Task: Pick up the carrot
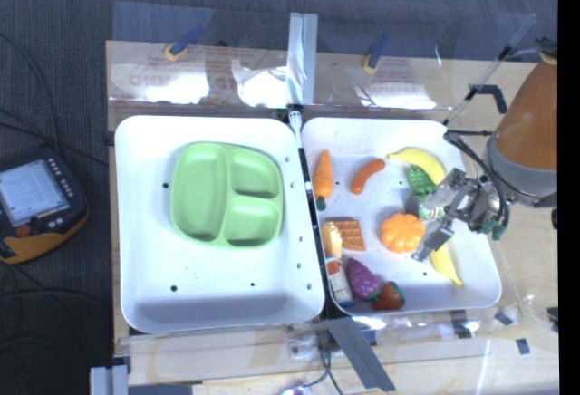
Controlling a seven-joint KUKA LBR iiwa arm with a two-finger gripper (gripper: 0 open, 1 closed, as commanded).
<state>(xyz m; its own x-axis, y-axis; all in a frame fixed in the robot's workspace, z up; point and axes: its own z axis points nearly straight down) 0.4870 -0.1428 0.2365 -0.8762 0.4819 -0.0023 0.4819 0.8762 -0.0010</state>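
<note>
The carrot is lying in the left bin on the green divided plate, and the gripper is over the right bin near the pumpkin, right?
Not quite. The camera view shows the carrot in the right bin, against its left wall, not on the green divided plate. The gripper is indeed over the right bin beside the pumpkin.

Wooden bench (136, 76) on dark carpet, two white bins — left bin (145, 284), right bin (471, 289) — touching side by side

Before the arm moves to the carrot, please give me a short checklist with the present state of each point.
1. Carrot visible, at the right bin's left wall: ok.
2. Carrot top unobstructed: ok.
3. Gripper over carrot: not ok; it is beside the pumpkin.
4. Gripper free of load: cannot tell.
5. Space around carrot: not ok on the wall side; sausage lies apart.
</note>
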